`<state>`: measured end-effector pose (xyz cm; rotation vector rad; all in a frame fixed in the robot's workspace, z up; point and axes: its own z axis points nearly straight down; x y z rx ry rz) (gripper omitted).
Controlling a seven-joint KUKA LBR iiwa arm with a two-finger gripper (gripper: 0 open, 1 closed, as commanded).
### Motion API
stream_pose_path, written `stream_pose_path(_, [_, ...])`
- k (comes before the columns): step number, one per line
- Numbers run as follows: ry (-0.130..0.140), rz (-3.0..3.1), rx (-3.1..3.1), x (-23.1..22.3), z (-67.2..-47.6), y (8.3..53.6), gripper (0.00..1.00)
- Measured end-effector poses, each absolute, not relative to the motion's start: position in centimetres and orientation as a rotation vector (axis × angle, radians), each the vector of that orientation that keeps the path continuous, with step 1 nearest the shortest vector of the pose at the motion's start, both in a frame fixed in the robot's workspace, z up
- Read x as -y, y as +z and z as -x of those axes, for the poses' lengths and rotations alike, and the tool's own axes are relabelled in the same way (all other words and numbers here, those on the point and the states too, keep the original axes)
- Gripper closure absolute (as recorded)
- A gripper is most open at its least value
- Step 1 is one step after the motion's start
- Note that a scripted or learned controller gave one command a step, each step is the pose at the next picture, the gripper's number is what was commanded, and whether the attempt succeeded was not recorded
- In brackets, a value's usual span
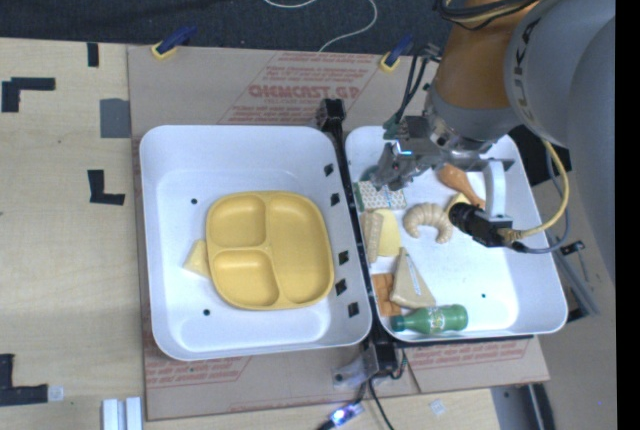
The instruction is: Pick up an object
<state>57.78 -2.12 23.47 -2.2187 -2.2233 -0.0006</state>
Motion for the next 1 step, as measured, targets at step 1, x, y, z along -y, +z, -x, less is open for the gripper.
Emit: stream_pose_path(1, [0.006,2.219,2.222,1.97,-58.41,21.81,1.00])
